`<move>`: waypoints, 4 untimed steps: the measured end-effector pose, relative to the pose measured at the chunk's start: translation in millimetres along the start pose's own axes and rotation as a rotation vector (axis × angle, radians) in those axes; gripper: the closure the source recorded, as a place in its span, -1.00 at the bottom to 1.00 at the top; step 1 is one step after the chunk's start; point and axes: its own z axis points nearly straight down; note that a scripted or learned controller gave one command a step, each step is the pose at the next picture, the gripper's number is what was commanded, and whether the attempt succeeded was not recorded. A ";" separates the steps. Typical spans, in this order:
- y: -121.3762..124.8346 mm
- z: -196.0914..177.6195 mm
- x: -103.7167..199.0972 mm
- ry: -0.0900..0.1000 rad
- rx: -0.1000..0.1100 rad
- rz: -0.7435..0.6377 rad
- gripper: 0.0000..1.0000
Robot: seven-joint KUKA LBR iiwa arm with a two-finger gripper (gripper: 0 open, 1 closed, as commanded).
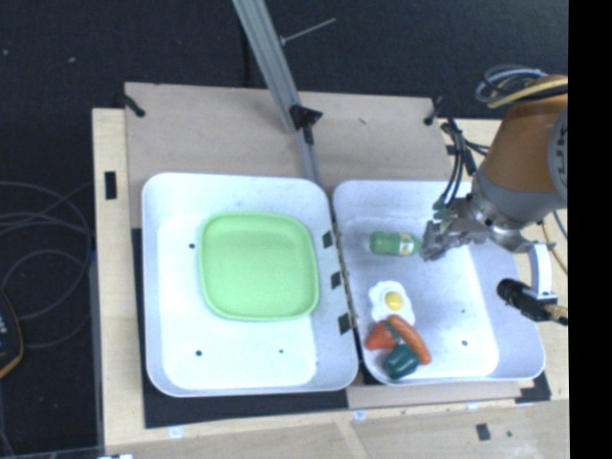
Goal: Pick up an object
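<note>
My gripper [435, 242] just right of small green cylindrical bottle [393, 245] lying on side in right white bin [478, 357] — finger state: cannot tell. Risk — round bottle rolls away under off-centre contact; fried-egg toy [391, 303] nearby.

On the tabletop [220, 132], the left shallow white bin [172, 352] holds a square green plate [258, 264]; in the right white bin [478, 352], the end effector [432, 245] sits beside a green bottle [392, 245], near a fried-egg toy [391, 302] and red and green toy vegetables [400, 344]
</note>
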 end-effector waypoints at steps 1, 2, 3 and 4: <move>0.3 -2.7 -0.4 0.001 0.004 0.000 1.00; 7.4 -18.6 52.2 0.001 0.002 -0.004 1.00; 9.3 -14.7 102.3 0.001 0.004 -0.003 1.00; 18.9 -13.7 162.2 0.002 0.004 -0.005 1.00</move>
